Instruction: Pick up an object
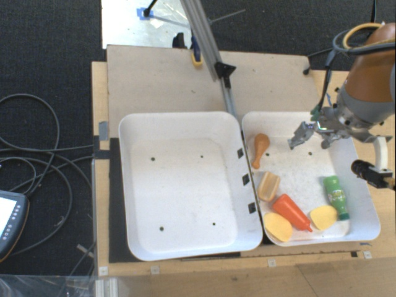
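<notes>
Two white bins [185,125], dotted with dark holes, on a tan counter [161,79]. Below the grey end effector [304,135]: green bottle [336,196], orange carrot [292,212], two yellow pieces [278,226], tan bread slice [268,185], brown drumstick [260,148].

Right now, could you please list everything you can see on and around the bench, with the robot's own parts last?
Left bin: one, white, left half of the bench.
Right bin: one, white, beside the left bin.
Drumstick: one, tan, right bin near the left wall.
Bread piece: one, beige, below the drumstick.
Carrot: one, orange, right bin near the front.
Yellow pieces: two, front of the right bin, either side of the carrot.
Bottle: one, green, right side of the right bin.
Cables: several, black, floor at left.
Gripper: one, grey, over the right bin's back, holding nothing visible.
Arm: one, grey and orange, right.
</notes>
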`<state>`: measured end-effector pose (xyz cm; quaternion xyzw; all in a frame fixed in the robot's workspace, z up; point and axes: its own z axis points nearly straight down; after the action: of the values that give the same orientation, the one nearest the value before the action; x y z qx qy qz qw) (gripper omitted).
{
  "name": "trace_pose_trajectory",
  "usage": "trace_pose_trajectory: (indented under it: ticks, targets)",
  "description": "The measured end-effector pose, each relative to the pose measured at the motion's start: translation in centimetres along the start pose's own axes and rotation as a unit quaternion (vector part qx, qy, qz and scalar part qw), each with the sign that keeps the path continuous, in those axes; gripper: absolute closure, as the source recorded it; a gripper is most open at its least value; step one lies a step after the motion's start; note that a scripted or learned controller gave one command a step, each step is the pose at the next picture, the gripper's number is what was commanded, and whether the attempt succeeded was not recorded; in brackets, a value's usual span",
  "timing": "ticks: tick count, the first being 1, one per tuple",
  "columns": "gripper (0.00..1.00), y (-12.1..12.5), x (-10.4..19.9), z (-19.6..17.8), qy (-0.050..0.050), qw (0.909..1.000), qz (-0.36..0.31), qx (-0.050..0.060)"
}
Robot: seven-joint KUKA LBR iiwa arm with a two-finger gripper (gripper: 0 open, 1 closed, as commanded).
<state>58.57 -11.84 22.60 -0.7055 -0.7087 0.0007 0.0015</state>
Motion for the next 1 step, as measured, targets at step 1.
trace_pose_trajectory:
  ticks: [1]
  targets:
    - [0.0,0.08,-0.02,-0.24,0.0,1.0,0.001,-0.002]
